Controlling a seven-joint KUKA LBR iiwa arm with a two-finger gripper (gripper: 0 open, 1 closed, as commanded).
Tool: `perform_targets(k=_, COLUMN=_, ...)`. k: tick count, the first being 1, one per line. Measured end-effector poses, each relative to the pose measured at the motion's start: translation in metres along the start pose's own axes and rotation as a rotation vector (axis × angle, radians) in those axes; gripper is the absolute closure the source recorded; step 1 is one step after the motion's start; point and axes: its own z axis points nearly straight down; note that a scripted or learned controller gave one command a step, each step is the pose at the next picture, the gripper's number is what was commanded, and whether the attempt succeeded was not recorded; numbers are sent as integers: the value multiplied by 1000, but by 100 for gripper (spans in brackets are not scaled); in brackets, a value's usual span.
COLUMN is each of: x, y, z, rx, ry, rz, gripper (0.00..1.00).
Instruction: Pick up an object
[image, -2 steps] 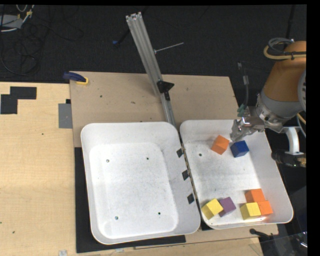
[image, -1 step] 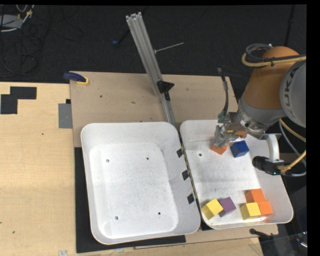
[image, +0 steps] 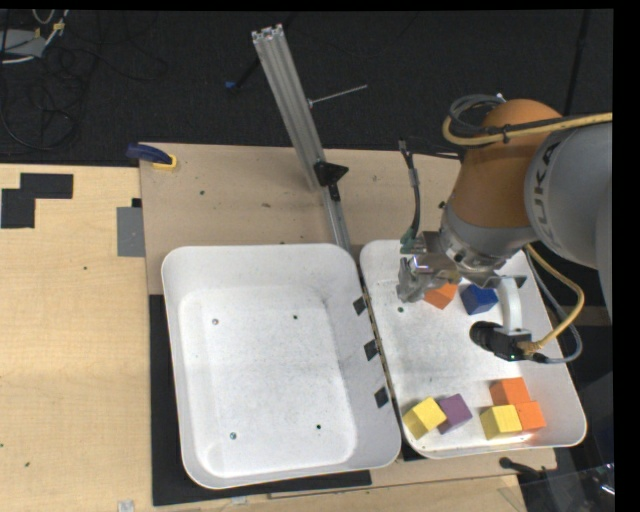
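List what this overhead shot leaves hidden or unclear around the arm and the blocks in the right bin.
- Gripper: its fingers are blurred against metal parts; whether it holds anything is unclear.
- Orange block: its upper part is covered by the wrist.
- Blue block: its top edge is tucked under the arm.
- Right bin: its far right corner is hidden by the arm.

Left bin (image: 262, 440) lies open — right bin (image: 430, 345) is crowded by blocks (image: 485, 410) and the arm (image: 520, 170).
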Motion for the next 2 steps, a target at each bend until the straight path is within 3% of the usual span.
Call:
perform_targets(k=1, x=52, y=-10, z=-8, rx=0, ry=0, rz=0, gripper=100)
perform_targets(k=2, x=106, y=-36, z=-5, rx=1, ry=-1, rz=0, gripper=100)
